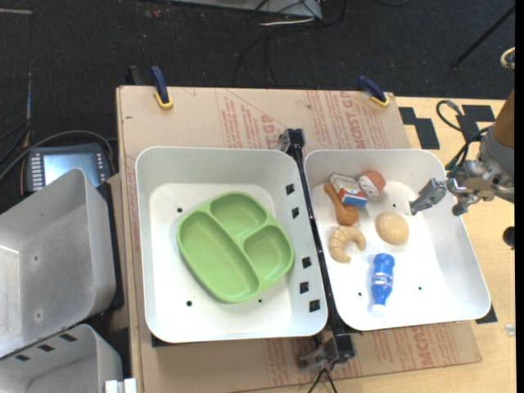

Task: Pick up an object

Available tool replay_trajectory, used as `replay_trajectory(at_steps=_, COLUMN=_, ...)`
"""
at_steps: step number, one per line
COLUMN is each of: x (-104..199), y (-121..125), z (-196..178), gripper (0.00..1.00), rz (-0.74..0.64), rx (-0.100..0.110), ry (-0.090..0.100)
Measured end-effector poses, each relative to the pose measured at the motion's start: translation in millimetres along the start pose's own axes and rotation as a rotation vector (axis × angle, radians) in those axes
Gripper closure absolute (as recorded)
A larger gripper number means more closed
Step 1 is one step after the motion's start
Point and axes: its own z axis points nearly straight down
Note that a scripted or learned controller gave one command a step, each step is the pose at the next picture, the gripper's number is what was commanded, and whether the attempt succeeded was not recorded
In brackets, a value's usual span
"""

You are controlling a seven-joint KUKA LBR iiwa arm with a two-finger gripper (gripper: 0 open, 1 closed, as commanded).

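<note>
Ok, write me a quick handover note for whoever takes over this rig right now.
Hand: over the right bin's right edge, holding nothing that can be seen.
Right bin: blue bottle toward the front, croissant and a round bun mid-bin, a brown piece and a small carton with a red-and-white item at the back.
Left bin: green divided plate.
Done: nothing picked yet.
Left: go down on one object, probably the bun as the nearest, grip and lift.
</note>
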Motion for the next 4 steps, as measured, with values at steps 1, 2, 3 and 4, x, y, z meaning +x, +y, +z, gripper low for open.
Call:
replay_trajectory(at_steps=1, x=0.7, y=3.2, z=-7.4, gripper=0.0, rz=-0.004, rx=-0.013, ry=-0.003)
replay_trajectory(at_steps=2, x=4.7, y=-6.4, z=48.1, gripper=0.0, rz=-0.002, rx=-0.007, ry=-0.001)
replay_trajectory(at_steps=3, x=3.2, y=-6.0, z=91.4, gripper=0.0, rz=-0.001, rx=-0.009, ry=-0.002)
replay_trajectory(at_steps=4, x=3.9, y=-5.7, z=116.6, gripper=0.0, rz=-0.002, rx=-0.011, ry=-0.003)
